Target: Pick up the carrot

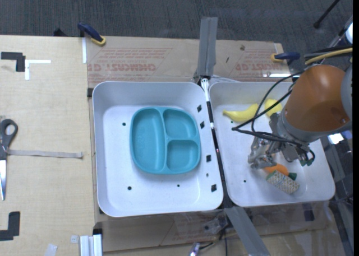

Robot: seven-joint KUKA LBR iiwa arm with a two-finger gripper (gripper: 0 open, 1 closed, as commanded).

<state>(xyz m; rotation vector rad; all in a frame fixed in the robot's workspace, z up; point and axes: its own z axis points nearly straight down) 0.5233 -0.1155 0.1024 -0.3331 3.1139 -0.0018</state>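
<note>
The carrot (276, 169) is a small orange piece lying in the right white bin (238, 193), near its front right. My gripper (261, 157) hangs low over that bin, just left of the carrot and slightly behind it, close to it or touching it. The arm's orange band and grey wrist cover the bin area behind the gripper. The carrot lies on the bin floor, beside the gripper rather than inside it.
A green-and-beige sponge-like block (282, 182) lies right in front of the carrot. A yellow banana (247, 113) rests at the back of the right bin. The left bin (106, 154) holds a teal divided plate (166, 139). Scissors (5, 137) lie on the bench at far left.
</note>
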